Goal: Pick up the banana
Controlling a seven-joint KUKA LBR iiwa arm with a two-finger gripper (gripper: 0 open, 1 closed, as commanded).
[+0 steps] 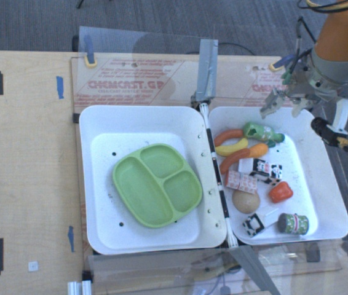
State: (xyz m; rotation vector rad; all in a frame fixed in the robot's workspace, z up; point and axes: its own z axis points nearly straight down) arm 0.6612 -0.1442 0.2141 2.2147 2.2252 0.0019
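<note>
Bins: two white ones, side by side. The left bin (94, 165) holds one green divided plate (157, 184) with three compartments. The right bin (328, 183) holds the clutter: one yellow banana (234, 145) near the upper left corner, lying between an orange-red sausage-shaped item (228, 136) above and one carrot (241, 155) below, touching or nearly touching both. Further right I count one green bottle (262, 132), one pink packet (241, 180), one brown round item (246, 201), one red pepper (280, 192), one small can (293, 224), and what appear to be two black-and-white pieces, too small to identify. My gripper (283, 101) hovers over the bin's far rim, fingers spread and holding nothing. Step in hand, as I judge it: approach. Next move calls for travel left and down onto the banana, jaws set across its narrow width, clear of both neighbours.
</note>
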